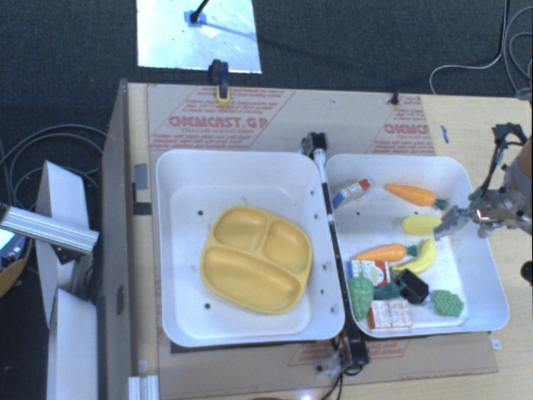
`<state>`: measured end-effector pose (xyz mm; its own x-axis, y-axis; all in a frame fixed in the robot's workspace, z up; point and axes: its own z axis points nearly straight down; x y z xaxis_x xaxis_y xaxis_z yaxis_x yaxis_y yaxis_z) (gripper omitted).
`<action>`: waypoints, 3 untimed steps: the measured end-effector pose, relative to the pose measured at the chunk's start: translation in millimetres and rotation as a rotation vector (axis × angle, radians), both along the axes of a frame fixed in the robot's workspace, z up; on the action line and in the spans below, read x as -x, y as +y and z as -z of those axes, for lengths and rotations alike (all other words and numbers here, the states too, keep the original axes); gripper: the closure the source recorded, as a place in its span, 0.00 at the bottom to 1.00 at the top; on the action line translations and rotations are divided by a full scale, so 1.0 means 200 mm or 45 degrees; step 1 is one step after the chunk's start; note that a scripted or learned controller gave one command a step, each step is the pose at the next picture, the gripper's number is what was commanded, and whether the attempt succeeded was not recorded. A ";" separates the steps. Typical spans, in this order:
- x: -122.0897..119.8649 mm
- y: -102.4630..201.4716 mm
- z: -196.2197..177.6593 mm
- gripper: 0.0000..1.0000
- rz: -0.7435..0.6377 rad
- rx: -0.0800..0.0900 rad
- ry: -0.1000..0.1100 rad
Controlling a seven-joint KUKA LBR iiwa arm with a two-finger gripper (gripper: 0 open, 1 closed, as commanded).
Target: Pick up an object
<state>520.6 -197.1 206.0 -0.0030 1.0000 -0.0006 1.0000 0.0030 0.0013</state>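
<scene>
- The tabletop [275, 107] carries two shallow white bins side by side, sitting on a cardboard sheet printed with red lettering.
- The left bin [179, 223] holds a yellow divided tray [256, 258], lying flat near the middle with its three compartments facing up.
- The right bin [483, 294] is where the pickable toys lie, a scatter of play food.
- Near its back left corner lies a small tube [351, 192] with a red and blue end, angled toward the divider.
- An orange carrot [410, 194] lies along the back of that bin, and a yellow lemon-like piece [421, 223] sits just in front of it.
- A second carrot [383, 252] rests mid-bin, with a banana [423, 257] curving just beside its right end.
- Toward the front there is a green leafy piece [361, 294], a small red and white carton [390, 313], a black block [413, 287] and a broccoli floret [448, 303].
- The arm comes in from the right, and its gripper [454, 221] hangs over the right bin's far side, close to the yellow lemon-like piece.
- From where I stand I cannot tell whether the jaws are apart or together, and nothing visibly sits between them.
- A black clamp [219, 75] grips the cardboard's back edge, and a shiny square sheet [197, 22] lies on the dark floor beyond.
</scene>
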 end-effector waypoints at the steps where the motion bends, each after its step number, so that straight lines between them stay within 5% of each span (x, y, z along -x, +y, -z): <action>1: -0.37 0.43 0.51 0.00 -0.014 -0.006 0.002; 2: -0.11 0.36 0.62 0.00 0.006 -0.002 0.006; 3: -0.31 0.07 0.39 0.00 0.005 0.005 -0.009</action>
<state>582.6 -183.8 127.7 0.0012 1.0000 -0.0048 1.0000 -0.0011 0.0082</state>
